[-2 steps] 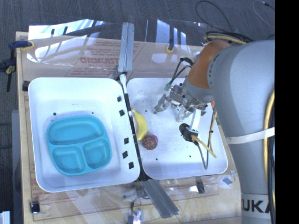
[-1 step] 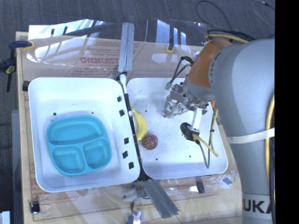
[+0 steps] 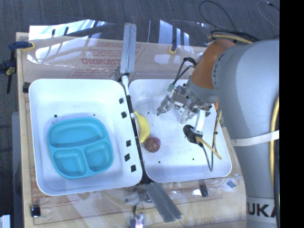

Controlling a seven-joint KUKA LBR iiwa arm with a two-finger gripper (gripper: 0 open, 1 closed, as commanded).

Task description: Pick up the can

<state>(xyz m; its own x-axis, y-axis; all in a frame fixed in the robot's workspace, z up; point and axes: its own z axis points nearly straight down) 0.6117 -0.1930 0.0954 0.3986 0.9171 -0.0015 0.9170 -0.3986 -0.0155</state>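
I have the arm reaching into the right bin (image 3: 216, 167) from the right, with the gripper (image 3: 183, 109) low over the bin floor near its upper middle. Its fingers are spread open with nothing between them. The can (image 3: 152, 144) seems to be the small reddish-brown round thing seen end-on near the divider, just beside a yellow banana-like piece (image 3: 141, 127). It sits apart from the gripper, down and to the left. A blue divided tray (image 3: 80, 146) lies in the left bin (image 3: 42, 94). I judge the grasp is not yet made.
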